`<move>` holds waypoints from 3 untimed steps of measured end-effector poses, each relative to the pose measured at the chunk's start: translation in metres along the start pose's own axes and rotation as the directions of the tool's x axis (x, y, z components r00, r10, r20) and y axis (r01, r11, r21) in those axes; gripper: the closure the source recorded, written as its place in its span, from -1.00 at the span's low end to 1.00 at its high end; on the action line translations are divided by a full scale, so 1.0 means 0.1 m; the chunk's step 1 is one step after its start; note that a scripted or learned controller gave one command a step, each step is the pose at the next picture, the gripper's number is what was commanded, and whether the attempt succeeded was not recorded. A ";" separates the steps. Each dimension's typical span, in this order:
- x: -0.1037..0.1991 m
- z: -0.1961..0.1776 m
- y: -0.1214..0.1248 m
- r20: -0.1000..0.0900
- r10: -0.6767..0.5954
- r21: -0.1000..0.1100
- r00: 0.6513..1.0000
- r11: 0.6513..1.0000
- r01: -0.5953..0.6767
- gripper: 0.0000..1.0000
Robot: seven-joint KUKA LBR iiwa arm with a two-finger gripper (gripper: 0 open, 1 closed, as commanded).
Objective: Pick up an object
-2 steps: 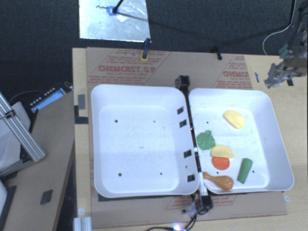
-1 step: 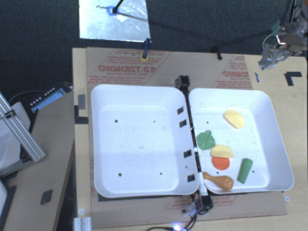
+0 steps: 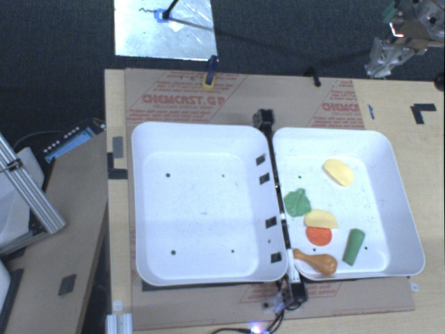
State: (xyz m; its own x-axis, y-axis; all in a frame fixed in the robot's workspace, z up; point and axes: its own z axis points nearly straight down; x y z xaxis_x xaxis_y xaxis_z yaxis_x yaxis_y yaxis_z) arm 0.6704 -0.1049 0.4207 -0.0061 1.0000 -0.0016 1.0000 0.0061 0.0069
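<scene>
The right bin (image 3: 379, 152) holds several toy foods: a pale yellow piece (image 3: 338, 172) near its back, a green leafy piece (image 3: 297, 202) by the divider, a yellow-and-red piece (image 3: 320, 227), a green cucumber-like stick (image 3: 353, 246) and a brown drumstick (image 3: 316, 261) at the front. My gripper (image 3: 386, 56) hangs high at the top right, beyond the back edge of the bench and well away from the bins. Nothing shows between its fingers.
The left bin (image 3: 149, 141) sits beside the right one, joined by a black hinge strip (image 3: 272, 193). A shiny metal plate (image 3: 164, 18) lies on the floor at the back left. A metal frame (image 3: 28, 193) stands at the far left.
</scene>
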 end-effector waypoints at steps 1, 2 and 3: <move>0.26 -0.27 -0.33 -0.002 -0.001 0.002 1.000 1.000 0.001 1.00; 0.10 -0.34 0.00 0.001 0.004 0.001 1.000 1.000 -0.004 1.00; 0.39 -0.62 -0.31 -0.002 -0.001 0.001 1.000 1.000 0.001 1.00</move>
State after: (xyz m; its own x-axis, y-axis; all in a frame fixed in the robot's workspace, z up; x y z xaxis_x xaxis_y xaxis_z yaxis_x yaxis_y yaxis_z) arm 0.6389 -0.0658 0.4820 -0.0072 1.0000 0.0002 1.0000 0.0072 0.0059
